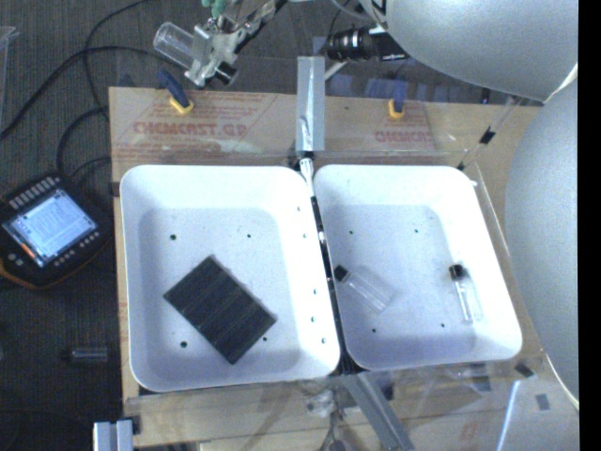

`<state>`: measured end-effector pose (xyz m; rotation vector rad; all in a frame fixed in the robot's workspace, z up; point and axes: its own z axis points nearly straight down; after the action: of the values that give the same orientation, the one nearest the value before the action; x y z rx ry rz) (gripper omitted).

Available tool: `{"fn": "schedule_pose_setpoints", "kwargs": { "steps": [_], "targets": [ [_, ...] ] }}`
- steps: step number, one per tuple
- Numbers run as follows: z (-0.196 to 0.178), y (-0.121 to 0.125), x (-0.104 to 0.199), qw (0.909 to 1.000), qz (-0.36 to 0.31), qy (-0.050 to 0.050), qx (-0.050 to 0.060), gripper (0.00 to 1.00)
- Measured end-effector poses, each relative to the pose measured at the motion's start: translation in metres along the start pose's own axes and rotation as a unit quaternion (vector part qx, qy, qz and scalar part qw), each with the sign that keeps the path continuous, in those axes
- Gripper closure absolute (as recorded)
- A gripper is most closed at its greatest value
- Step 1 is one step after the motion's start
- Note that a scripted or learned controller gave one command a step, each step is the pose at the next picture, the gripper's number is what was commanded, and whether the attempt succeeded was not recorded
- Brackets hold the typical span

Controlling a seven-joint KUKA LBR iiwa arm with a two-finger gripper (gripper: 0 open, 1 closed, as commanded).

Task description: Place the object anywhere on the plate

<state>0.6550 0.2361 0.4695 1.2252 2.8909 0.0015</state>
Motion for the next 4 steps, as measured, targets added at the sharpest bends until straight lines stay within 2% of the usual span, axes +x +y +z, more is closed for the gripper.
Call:
{"fn": "schedule_pose_setpoints", "kwargs": {
  "steps": [4],
  "targets": [
    [-0.036,0.003,0.0,1.0,0.0,-0.004,-0.001,1.0]
  ]
}}
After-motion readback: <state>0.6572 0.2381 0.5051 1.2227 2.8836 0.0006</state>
